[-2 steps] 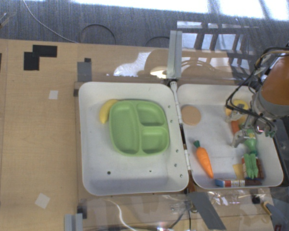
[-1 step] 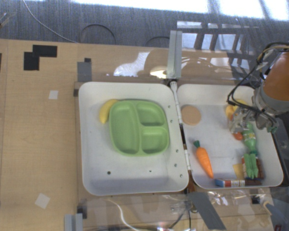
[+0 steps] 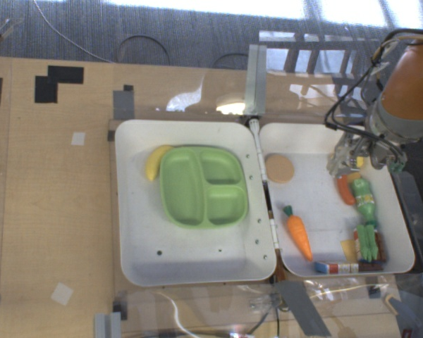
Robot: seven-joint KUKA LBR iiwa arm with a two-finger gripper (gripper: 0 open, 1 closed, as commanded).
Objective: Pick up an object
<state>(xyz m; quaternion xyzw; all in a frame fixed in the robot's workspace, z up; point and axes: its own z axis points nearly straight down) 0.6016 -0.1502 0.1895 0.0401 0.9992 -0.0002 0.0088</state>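
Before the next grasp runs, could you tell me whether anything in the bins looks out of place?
One oddity: the banana in the left bin lies partly tucked under the green tray, so little shows. Nothing looks spilled or damaged.

The tray (image 3: 201, 186) hides most of the banana (image 3: 154, 162); left of the gripper (image 3: 354, 162), whose fingers blur, the arm (image 3: 409, 83) is cropped.

A wooden bench (image 3: 49, 210) bears black patches (image 3: 58, 81), with cables (image 3: 144, 44) behind.
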